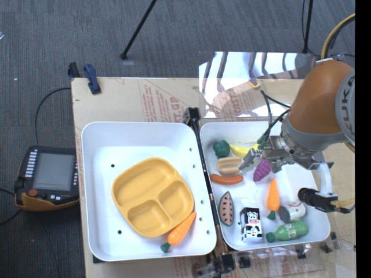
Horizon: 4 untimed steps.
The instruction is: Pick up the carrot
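1. Two shallow white bins sit side by side on a bench: a left bin (93, 155) and a right bin (322, 227).
2. The left bin holds one yellow divided plate (152, 197) with three sections, and one carrot (182, 229) lying tilted against the plate's near right edge, its green stem toward the near side.
3. A second carrot (273, 196) stands nearly upright in the right bin, orange tip pointing far, just near and right of the gripper.
4. The right bin also holds one each of: a green broccoli piece (221, 149), a yellow banana (241, 150), a hot dog bun (228, 165), a sausage (226, 179), a watermelon slice (226, 208), a small milk carton (251, 222), a green bottle (288, 231), a purple bunch of grapes (262, 170) and a grey-white can (293, 212).
5. The gripper (262, 160) hangs over the far middle of the right bin, right above the grapes. Its fingers look spread, with nothing clearly between them.
6. The orange arm body hides the right bin's far right corner. The banana is partly covered by the gripper.
7. One handheld control tablet (51, 175) lies on the floor to the left of the bench.
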Motion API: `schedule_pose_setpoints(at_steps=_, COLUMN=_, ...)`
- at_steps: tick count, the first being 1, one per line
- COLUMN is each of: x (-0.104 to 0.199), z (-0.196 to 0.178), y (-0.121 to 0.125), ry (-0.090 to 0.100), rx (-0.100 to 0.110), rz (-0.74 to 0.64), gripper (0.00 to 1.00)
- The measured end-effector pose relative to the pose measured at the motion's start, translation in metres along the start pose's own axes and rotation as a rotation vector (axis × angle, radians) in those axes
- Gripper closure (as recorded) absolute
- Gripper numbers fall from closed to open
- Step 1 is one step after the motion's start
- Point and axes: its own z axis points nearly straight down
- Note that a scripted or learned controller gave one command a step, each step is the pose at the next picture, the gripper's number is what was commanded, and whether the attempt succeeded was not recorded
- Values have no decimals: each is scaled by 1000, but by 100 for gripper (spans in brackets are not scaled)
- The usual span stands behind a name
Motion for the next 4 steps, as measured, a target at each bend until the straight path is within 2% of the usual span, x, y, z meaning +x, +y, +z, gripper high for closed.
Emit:
schedule_pose_setpoints(at_steps=1, x=-60, z=119, y=-11, ry=1, rx=-4, rz=6, gripper=0)
schedule_pose_setpoints(at_steps=2, x=-109, z=118, y=-55, ry=-1, rx=-3, rz=-32, gripper=0)
schedule_pose_setpoints(at_steps=3, x=-110, z=110, y=-56, ry=5, rx=1, rz=-20, gripper=100)
schedule_pose_setpoints(at_steps=4, x=-34, z=34, y=-45, ry=1, rx=-10, rz=-31, gripper=100)
